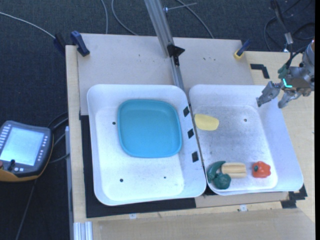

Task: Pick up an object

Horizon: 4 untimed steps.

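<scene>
In the right bin (280, 129) lie a yellow lemon-like piece (206, 122) near its left wall, and along its front a green vegetable (218, 174), a tan bread-like block (233, 170) and a red pepper (260, 169). My gripper (274, 96) hovers over the bin's far right corner, its two fingers spread open with nothing between them. It is well apart from all the objects.
The left bin (102, 134) holds a blue square plate (149, 128). A metal pole (160, 21) slants down to the gap between the bins. A teach pendant (22, 149) lies off the bench at left. Cables run over the dark floor.
</scene>
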### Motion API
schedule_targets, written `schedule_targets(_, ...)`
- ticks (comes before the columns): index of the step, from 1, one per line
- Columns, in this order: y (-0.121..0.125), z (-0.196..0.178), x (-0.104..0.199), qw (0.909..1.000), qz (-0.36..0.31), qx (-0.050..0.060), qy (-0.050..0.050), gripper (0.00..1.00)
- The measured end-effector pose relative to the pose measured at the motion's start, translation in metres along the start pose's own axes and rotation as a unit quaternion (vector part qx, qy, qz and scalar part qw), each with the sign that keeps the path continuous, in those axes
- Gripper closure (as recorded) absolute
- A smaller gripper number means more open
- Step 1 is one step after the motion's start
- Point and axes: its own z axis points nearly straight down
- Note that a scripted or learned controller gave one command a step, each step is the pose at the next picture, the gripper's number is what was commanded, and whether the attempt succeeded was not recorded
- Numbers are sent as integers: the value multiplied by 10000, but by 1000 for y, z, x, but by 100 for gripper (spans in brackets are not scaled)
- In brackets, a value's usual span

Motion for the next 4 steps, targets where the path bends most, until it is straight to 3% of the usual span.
schedule_targets(1,0,0,0,10000,0,1,0,0)
schedule_targets(4,7,129,-4,10000,0,19,2,0)
